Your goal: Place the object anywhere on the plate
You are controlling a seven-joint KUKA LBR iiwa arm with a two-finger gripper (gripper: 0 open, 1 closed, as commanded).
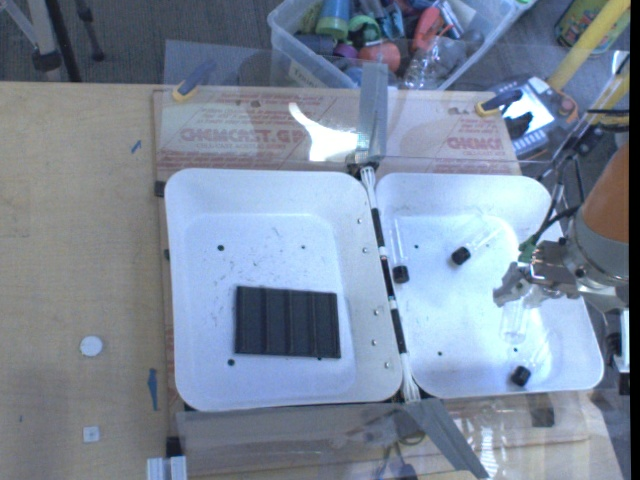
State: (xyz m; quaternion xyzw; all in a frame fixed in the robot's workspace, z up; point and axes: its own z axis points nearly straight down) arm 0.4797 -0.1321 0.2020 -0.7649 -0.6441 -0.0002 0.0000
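The plate [287,322], dark and ribbed, is seen lying flat in the left bin [190,208]. A clear object [518,320], perhaps plastic, lies in the right bin [440,193] just below the gripper [522,280], untouched; its grip cannot be told.

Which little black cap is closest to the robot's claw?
The black cap in the middle of the right bin is closest to the gripper. The other caps sit at the divider and the front.
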